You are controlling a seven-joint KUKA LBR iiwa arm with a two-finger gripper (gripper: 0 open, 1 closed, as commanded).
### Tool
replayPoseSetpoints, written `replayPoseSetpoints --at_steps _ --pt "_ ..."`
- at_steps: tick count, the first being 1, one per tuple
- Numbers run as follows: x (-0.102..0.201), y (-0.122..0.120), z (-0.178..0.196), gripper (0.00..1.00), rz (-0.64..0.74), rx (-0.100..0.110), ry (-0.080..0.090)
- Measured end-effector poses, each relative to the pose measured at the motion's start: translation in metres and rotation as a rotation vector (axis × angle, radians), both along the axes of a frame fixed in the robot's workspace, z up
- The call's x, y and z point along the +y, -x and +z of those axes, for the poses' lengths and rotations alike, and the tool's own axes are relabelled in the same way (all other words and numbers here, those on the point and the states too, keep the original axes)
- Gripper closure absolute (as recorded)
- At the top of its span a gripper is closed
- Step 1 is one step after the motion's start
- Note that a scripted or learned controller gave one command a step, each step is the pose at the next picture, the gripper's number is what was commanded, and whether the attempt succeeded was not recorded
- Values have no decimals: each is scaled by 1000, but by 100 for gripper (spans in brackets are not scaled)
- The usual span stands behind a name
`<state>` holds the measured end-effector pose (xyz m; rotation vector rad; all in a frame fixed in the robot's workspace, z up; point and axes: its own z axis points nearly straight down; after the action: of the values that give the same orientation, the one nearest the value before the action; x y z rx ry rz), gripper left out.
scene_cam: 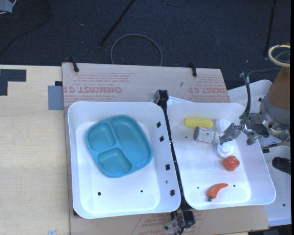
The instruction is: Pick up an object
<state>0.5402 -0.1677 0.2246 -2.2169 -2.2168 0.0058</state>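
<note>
The right bin (255, 190) holds a yellow corn cob (198, 123) at the back, with a small grey and white can (204, 134) lying just in front of it. A red tomato-like piece (231, 163) sits mid-bin and an orange chili pepper (217, 190) lies near the front. Two small white objects (225, 150) sit by the can, one behind the gripper and one in front of it. My gripper (229, 133) hangs low over the bin's back right, right of the can and just above the white objects. Nothing is visibly held in it.
The left bin (88, 195) carries a blue three-compartment plate (118, 145). A black divider rail (169, 151) runs between the bins. The arm's grey wrist and cables (267, 124) cross the right bin's right rim. Cardboard lies under both bins.
</note>
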Motion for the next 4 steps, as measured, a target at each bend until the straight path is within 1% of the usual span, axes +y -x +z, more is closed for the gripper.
replayPoseSetpoints --at_steps 2,3,4 --pt "12 -6 -91 0 -3 0 -1" --pt "10 -6 -78 100 -8 -2 0" --pt "13 3 -28 100 -4 -9 2"
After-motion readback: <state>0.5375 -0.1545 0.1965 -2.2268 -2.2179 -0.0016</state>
